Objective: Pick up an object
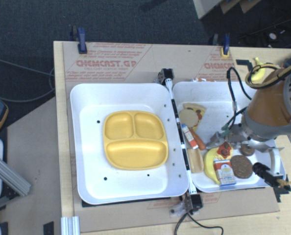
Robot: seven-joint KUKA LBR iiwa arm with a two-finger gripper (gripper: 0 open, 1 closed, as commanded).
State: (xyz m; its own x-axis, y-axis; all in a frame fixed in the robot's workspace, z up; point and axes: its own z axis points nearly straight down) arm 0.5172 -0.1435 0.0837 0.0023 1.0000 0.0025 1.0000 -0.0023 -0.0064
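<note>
Several items lay in the right bin near the worktop's right edge, the banana just left of the jaws, whose state could not be told.

The arm hides part of the right bin.

Bright, even overhead light; soft shadows; slight blur and grain throughout.
</note>
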